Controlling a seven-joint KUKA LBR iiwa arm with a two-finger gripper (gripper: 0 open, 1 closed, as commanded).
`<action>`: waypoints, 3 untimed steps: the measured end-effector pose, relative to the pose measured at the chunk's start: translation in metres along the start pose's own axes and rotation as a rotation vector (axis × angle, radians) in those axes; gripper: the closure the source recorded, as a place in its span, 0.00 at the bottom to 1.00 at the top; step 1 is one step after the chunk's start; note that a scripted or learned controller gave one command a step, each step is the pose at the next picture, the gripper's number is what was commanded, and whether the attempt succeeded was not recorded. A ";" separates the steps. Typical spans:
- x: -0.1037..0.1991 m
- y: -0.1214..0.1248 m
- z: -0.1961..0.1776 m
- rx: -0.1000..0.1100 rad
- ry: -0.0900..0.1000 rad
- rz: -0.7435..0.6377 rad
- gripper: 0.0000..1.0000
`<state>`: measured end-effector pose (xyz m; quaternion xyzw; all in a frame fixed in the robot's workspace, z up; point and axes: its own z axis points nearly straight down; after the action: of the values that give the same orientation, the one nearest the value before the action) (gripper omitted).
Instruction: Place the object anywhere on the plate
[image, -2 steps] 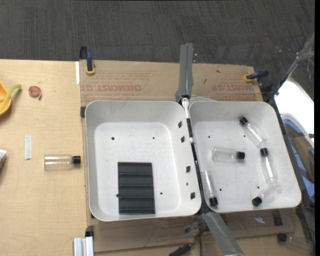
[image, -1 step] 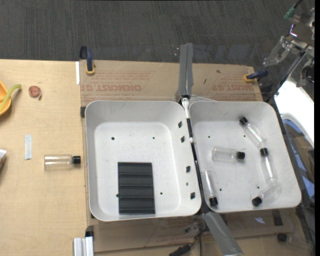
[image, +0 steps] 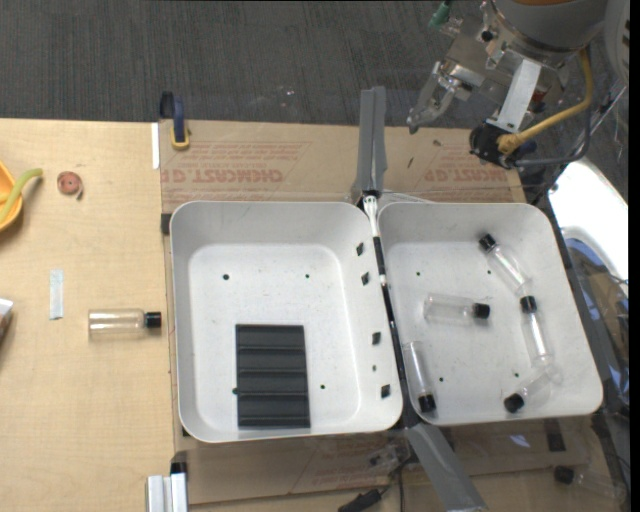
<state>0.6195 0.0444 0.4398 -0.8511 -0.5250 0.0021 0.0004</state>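
**Arm waiting above the bins**

We are seeing the two-finger gripper (image: 432, 100) hanging beyond the right white bin (image: 560, 250); we cannot tell its state. Clear plastic vials with black caps (image: 455, 310) are lying in that bin. The dark ribbed rectangular plate (image: 271, 376) is lying in the left white bin (image: 200, 260).
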 end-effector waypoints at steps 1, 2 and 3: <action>0.063 0.008 -0.001 -0.001 0.002 0.634 0.00; -0.012 0.010 0.000 0.001 -0.002 0.386 0.00; -0.114 0.019 0.000 0.001 -0.001 0.493 0.00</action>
<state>0.5851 -0.0663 0.4402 -0.9535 -0.3015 0.0031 0.0002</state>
